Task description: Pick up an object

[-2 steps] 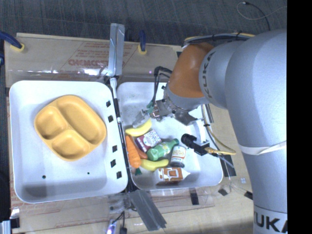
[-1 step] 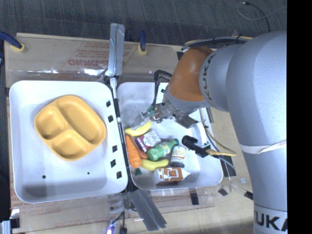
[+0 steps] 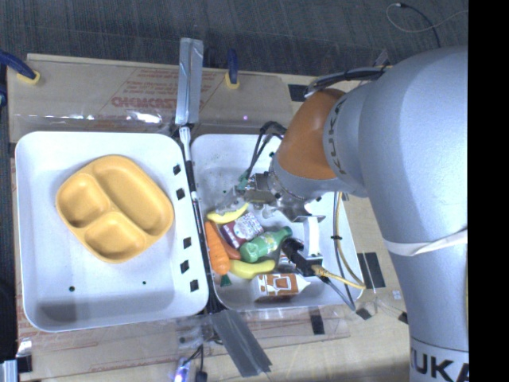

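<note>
The arm (image 3: pixel 413 157) is built of large, smooth, rounded grey segments with a dull sheen. An orange band (image 3: pixel 308 138) is set above the wrist, where the casing narrows. Thin black cables are run along the wrist section, and a yellowish cable is seen lower down. White letters, "KUKA", partly cut off, are printed near the base.
</note>
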`<state>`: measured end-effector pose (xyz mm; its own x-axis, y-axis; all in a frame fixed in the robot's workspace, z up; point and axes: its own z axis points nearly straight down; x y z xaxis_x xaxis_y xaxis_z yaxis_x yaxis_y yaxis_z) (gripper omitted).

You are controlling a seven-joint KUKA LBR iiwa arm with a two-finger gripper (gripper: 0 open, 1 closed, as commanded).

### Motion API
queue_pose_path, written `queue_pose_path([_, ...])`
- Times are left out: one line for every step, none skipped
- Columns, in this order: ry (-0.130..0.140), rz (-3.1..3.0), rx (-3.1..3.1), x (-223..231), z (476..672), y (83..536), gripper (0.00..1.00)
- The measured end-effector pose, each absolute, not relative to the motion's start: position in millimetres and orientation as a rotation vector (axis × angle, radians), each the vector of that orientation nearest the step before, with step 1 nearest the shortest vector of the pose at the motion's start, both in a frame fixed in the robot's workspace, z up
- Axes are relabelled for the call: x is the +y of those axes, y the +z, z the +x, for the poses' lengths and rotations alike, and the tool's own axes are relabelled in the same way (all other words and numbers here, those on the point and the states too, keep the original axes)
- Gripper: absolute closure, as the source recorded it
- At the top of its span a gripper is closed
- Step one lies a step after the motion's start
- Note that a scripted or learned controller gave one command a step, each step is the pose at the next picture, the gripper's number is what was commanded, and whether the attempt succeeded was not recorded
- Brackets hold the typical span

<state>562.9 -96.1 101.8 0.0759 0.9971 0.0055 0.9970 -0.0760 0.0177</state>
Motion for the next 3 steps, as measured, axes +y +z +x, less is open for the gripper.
queue_pose_path([-0.001, 2.346, 2.090, -97.9, 580.6, 92.4, 0.00])
queue_pose_path([-0.003, 2.345, 2.096, -97.2, 580.3, 101.7, 1.00])
queue_pose_path([-0.002, 2.318, 2.122, -105.6, 595.3, 245.7, 1.00])
